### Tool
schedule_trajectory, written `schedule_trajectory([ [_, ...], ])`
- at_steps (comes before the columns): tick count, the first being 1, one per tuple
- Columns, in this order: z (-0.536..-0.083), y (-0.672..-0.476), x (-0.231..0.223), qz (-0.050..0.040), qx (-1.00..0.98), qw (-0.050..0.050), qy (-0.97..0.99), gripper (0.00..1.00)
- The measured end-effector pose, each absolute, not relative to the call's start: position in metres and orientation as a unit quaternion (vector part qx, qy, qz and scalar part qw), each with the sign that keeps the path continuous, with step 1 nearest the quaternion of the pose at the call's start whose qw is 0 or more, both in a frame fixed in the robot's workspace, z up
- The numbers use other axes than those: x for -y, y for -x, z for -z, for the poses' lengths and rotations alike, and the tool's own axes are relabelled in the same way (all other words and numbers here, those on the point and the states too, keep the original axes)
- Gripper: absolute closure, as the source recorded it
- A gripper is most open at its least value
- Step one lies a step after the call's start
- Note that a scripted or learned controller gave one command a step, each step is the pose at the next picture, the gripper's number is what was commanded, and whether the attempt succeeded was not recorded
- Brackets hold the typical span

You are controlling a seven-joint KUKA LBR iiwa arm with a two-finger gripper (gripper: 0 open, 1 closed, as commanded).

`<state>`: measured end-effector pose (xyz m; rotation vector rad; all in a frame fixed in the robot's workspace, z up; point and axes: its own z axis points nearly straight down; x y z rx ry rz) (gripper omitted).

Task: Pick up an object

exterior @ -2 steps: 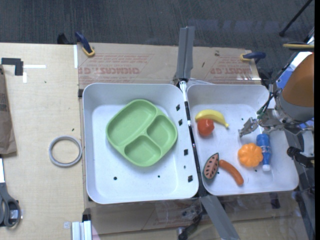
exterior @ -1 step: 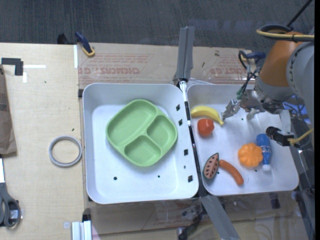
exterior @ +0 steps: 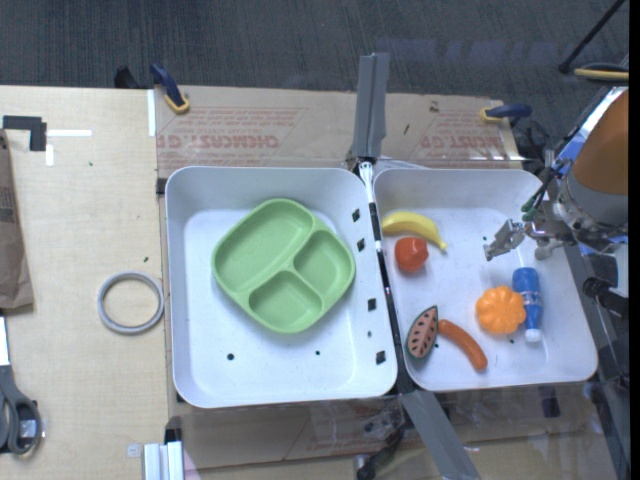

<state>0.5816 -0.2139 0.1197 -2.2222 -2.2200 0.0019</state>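
Observation:
The right bin holds a yellow banana, a red tomato, an orange pumpkin-like toy, a blue and white bottle, a watermelon slice and an orange-red sausage. My gripper hangs over the right side of this bin, above and slightly left of the bottle, right of the banana. Nothing shows between its fingers. The arm comes in from the right, its orange band at the frame's edge.
The left bin holds a green three-compartment plate. A grey tape ring lies on the bench to the left. Scissors sit at the lower left corner. Blue clamps hold cardboard behind the bins.

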Motion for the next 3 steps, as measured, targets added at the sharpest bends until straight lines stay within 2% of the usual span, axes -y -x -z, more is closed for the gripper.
schedule_trajectory([
  [1,-0.091,-0.514,0.215,0.0022,0.709,0.006,0.705,0.0],
  [2,-0.099,-0.514,0.217,0.0009,0.708,0.003,0.706,1.0],
  [3,-0.205,-0.531,0.167,-0.0007,0.708,0.0,0.706,1.0],
])
